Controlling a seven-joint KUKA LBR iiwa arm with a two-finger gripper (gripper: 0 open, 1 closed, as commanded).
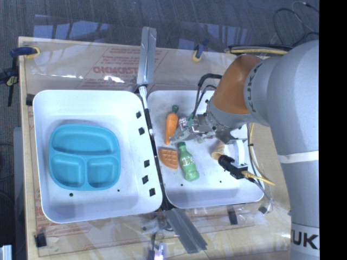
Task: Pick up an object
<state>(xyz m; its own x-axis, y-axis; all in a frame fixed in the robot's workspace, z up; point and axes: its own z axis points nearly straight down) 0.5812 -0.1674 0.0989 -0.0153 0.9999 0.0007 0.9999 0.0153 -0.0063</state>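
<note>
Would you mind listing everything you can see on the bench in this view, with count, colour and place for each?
bins: 2, white, side by side on the bench
divided tray: 1, light blue, in the left bin
carrot: 1, orange with a green top, upper left of the right bin
bottle: 1, green, middle of the right bin
waffle piece: 1, orange-brown, right bin, against the bottle's left side
tan object: 1, beige, right bin, partly under the arm
clamps: 2, blue and yellow, far edge of the bench
arm: 1, grey with an orange band, reaching in from the right
gripper: 1, metallic, over the right bin, beside the carrot
</note>
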